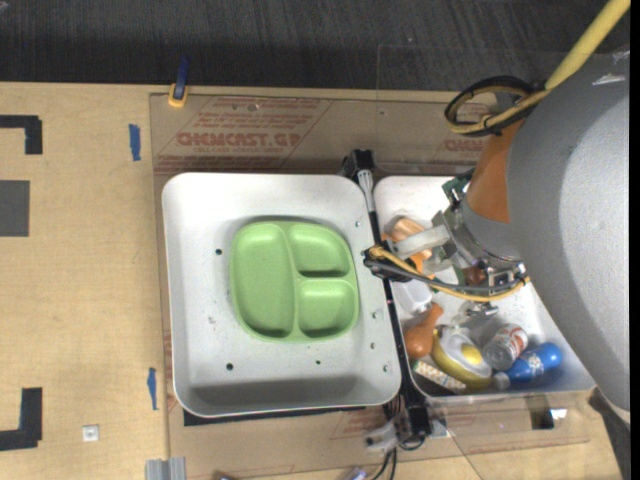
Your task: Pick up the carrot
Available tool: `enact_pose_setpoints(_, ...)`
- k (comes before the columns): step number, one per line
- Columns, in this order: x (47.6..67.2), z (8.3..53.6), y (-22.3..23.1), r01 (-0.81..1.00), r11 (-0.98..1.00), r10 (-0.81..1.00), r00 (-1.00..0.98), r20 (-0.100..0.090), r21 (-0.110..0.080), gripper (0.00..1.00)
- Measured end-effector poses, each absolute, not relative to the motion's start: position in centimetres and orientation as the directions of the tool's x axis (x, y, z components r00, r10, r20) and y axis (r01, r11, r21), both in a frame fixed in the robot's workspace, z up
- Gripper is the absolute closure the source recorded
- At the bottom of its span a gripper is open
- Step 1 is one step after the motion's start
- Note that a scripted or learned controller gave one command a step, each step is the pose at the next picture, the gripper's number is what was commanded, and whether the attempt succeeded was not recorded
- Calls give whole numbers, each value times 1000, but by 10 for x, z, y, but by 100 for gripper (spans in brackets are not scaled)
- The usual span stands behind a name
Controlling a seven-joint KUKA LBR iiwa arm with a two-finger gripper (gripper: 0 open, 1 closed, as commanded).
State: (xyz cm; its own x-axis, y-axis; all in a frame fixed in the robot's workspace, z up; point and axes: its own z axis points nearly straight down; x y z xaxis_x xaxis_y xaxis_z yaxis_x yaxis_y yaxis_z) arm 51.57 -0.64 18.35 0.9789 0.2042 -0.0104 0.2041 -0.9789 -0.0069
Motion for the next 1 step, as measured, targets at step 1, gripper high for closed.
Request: enact_pose_setpoints(1, 516, 184, -6, 204, -979, 204, 979, -10, -7, 0)
